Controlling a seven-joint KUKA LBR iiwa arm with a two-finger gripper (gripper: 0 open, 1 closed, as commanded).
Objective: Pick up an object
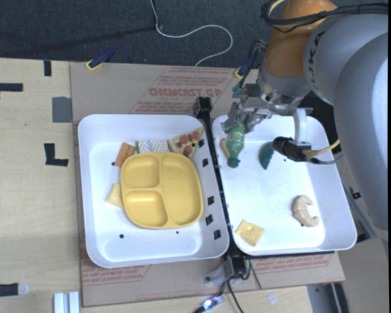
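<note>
Yellow divided plate [161,189]: smooth plastic, soft sheen. White bins [101,240]: smooth, slightly glossy plastic. Beneath bins, cardboard sheet [176,90]: matt brown, printed red. Surface [26,194] left of bins looked like pale wood, matt. Arm [352,64] right of plate: grey shell satin-smooth, orange band [293,38] glossy. Green toy [234,147] and cheese wedge [249,232] looked like smooth plastic.

Wooden bench [26,194], dark carpet [65,18]

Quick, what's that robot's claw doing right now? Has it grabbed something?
Gripper: closed on the green toy, which hangs between its fingers over the right bin.
</note>
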